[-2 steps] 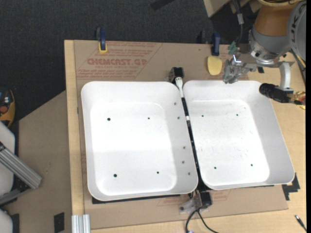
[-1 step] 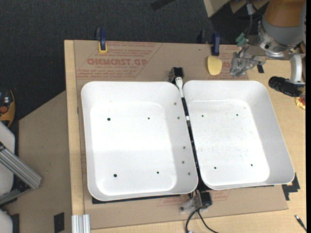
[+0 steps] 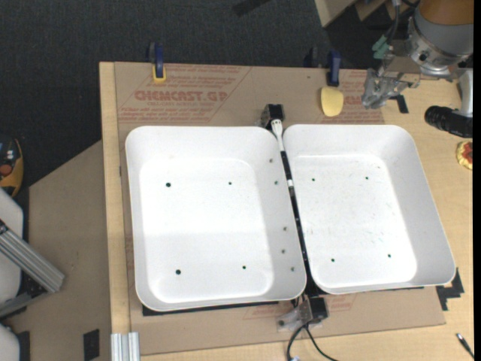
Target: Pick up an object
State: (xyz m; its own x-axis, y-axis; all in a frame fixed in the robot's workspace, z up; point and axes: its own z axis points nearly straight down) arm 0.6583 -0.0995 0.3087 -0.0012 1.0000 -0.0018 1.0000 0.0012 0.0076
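The gripper (image 3: 382, 90) hangs behind the right bin (image 3: 421, 201), its fingers spread and grasping nothing. The yellow object (image 3: 331, 101) lies on the table just left of it, outside both bins. Closing here would likely miss, since the object sits beside the fingers rather than between them

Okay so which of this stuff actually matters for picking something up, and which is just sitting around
For the job:
- yellow object on the board behind the right bin
- gripper, just right of it
- right bin
- left bin

Just lying about:
- blue clamps on the board's far edge
- black connector between the bins
- cable at the near edge
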